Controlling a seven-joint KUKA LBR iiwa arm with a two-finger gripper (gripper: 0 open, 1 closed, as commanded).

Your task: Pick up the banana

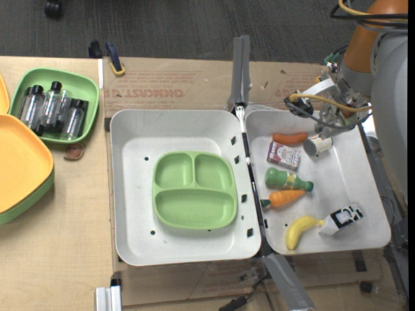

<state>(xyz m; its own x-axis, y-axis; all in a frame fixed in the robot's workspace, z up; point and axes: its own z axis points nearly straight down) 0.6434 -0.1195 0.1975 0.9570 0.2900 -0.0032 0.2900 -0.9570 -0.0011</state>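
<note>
Two bins, approach step, banana untouched in right bin.
Gripper up near carrot; finger state can't tell. Next: shift to front of bin, descend over banana, w/ clearance from box.

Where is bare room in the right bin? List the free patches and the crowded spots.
Free: right bin floor between the green bottle and black-and-white box; also its near-left corner beside the banana. Crowded: left side, where purple packet, bottle and carrot stack closely.
</note>
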